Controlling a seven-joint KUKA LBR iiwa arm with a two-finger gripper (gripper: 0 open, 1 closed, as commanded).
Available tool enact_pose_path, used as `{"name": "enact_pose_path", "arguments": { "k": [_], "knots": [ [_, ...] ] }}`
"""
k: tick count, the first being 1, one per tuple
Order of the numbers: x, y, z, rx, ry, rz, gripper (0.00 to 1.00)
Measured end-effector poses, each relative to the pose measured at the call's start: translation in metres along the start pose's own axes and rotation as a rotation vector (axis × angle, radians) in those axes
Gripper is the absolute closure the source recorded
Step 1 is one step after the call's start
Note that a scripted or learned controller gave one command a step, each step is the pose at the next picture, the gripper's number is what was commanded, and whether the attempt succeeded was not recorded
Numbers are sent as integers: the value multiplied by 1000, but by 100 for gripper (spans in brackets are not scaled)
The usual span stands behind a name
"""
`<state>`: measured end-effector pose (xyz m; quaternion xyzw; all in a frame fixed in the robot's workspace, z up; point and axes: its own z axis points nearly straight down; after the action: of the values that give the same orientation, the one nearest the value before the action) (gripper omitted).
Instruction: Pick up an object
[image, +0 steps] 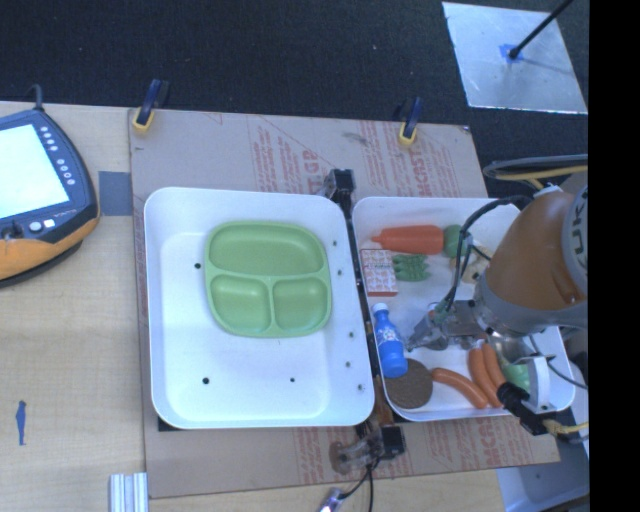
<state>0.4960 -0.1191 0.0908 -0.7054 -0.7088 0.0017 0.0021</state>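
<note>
A: Where did the things to be picked lie?

B: In the right shallow white bin (400, 212). A small blue plastic bottle with a white cap (387, 342) lay near its left wall, a round brown disc (409, 388) just below it, and orange sausage-shaped toys (474, 378) to the right of the disc. An orange toy carrot (409, 239) lay near the top, with a small green toy (409, 267) beneath it and a flat red-and-white packet (378, 272) beside that.

A: And the pincer (432, 333)?

B: It hung low over the middle of that bin, just right of the bottle, under the grey arm's orange band (535, 255). Whether its fingers were apart or together, I could not tell.

A: The other bin?

B: The left white bin (170, 390) held a pale green divided plastic plate (268, 277). Both bins sat on brown cardboard (250, 150) on the wooden worktop (70, 380).
</note>
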Motion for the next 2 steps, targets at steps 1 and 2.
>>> {"name": "enact_pose_path", "arguments": {
  "k": [1,2],
  "knots": [
    [-16,44,-1,-2,0,1,0],
    [-7,33,-1,0,0,0,0]
  ]
}}
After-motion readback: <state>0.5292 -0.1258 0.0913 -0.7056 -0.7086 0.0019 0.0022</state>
